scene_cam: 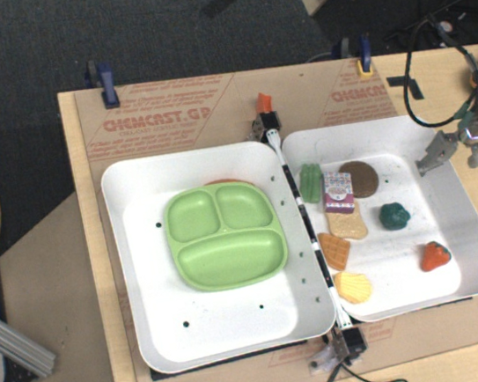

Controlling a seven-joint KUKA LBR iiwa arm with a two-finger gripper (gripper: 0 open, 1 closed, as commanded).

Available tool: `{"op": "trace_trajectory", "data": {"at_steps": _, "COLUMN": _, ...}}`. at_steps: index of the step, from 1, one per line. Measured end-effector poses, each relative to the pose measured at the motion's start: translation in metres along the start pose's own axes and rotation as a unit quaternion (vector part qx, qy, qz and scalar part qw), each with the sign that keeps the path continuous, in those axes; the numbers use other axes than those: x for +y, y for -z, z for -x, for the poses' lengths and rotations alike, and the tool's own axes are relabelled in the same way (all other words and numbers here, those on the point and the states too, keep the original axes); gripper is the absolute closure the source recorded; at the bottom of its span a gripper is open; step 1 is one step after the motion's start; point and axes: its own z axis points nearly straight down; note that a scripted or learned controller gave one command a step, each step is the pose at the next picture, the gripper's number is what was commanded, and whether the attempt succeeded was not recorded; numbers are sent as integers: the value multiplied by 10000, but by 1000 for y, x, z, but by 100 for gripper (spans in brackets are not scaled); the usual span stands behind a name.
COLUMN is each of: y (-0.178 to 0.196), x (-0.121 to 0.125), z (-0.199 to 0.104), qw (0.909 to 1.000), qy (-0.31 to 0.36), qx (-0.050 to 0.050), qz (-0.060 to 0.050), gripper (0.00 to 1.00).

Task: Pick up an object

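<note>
Gripper (447, 150) sits at the right edge of the frame over the upper right rim of the right bin (466, 281), nothing between it and the toys; best candidate looks like the red strawberry (435, 255) at lower right or the teal lump (394, 216) mid-bin, both standing apart from neighbours, so a straight descent centred on one should avoid the crowded left column by the purple box (338, 193). Cannot tell whether the fingers are open or closed: the arm is cut off by the frame and its wrist is a blur of cables. An orange thing peeks from behind the green divided plate (225, 236) in the left bin (144, 271), unidentifiable.
</note>
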Motion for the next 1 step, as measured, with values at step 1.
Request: {"op": "trace_trajectory", "data": {"at_steps": 1, "y": -182, "x": 0, "z": -19, "qw": 10000, "qy": 4, "qx": 16, "qz": -35, "gripper": 0}}
